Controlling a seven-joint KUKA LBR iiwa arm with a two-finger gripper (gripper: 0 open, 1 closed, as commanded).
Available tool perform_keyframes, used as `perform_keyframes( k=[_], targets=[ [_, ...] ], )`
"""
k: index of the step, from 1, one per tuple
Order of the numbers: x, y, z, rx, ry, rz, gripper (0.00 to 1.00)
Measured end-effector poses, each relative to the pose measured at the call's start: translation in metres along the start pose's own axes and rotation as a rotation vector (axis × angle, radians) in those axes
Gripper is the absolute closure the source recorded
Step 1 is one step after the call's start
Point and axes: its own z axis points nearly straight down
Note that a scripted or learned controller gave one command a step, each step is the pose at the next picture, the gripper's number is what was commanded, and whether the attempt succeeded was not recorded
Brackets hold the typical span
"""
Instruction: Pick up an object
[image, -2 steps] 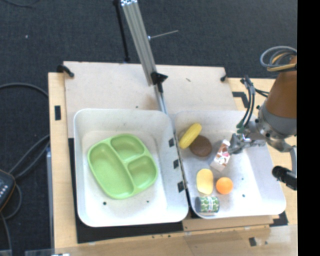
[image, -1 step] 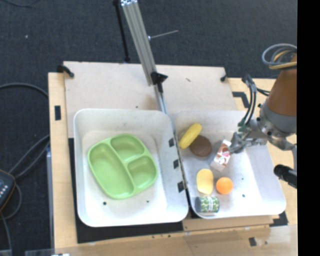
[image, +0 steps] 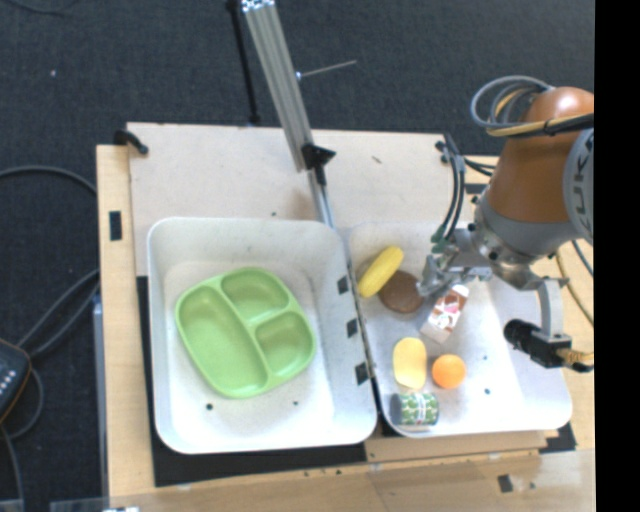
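Observation:
In the right bin (image: 530, 400) lie a yellow banana-shaped piece (image: 380, 271), a brown round piece (image: 401, 294), a small white and red carton (image: 446, 311), a pale yellow block (image: 409, 362), an orange ball (image: 449, 372) and a green and white can (image: 418, 408). My gripper (image: 441, 274) hangs low over the back of this bin, between the brown piece and the carton, just above both. Nothing can be seen held in it.
The left bin (image: 200, 250) holds a green divided plate (image: 246, 331). A slanted metal pole (image: 285, 85) rises from the bench behind the bins. Cables and a black fitting (image: 535, 343) hang off the arm over the right bin's right side.

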Motion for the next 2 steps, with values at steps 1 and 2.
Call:
perform_keyframes(
  k=[1,2],
  targets=[
    [0.061,0.009,-0.004,0.001,0.001,0.0,1.0],
    [0.119,0.008,-0.002,0.003,0.001,0.0,1.0]
  ],
)
